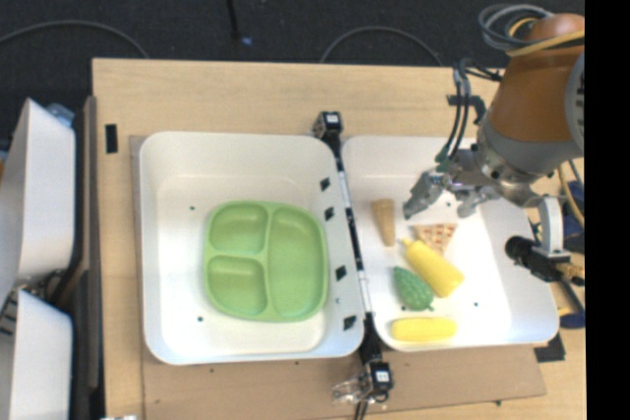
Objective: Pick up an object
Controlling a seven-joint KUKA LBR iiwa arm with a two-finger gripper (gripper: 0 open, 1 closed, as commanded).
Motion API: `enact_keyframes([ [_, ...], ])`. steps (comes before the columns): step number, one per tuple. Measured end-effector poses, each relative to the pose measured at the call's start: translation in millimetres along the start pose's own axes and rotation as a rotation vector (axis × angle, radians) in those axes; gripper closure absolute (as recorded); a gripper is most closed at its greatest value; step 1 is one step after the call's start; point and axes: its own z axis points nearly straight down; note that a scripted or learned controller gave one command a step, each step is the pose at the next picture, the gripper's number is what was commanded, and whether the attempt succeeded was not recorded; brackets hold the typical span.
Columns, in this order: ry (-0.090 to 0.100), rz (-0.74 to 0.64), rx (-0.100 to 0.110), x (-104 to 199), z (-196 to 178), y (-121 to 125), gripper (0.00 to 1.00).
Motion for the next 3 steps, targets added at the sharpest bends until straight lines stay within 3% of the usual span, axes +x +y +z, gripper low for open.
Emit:
enact_keyframes([
  [1,-0.002,-0.003,-0.013,0,-7,2,0.00],
  [3,-0.002,0.001,-0.008,-4,99,-5,0.00],
])
